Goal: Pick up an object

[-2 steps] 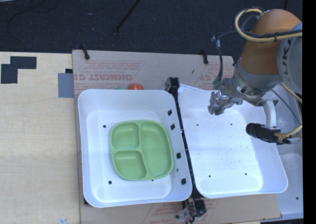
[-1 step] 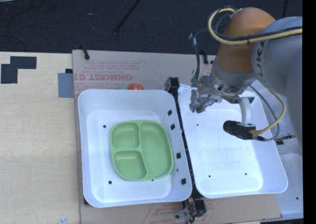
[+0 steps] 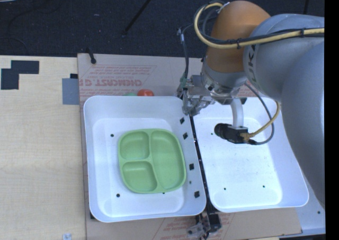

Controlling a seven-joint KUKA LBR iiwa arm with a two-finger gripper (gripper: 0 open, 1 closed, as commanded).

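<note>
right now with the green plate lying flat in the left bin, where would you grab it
Probably the rim of the green plate, coming straight down from above. It lies flat on the floor of the left bin, so only its raised outer edge or the ridges between its three compartments give fingers something to close on. The edge nearer the bin's middle leaves more room than the one by the divider.

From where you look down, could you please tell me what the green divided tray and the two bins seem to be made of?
Green divided tray: likely moulded plastic, matte, with soft rounded compartment edges.
Left bin and right bin: probably thin formed plastic, smooth white with a slight sheen and rounded corners; I cannot be sure.
</note>
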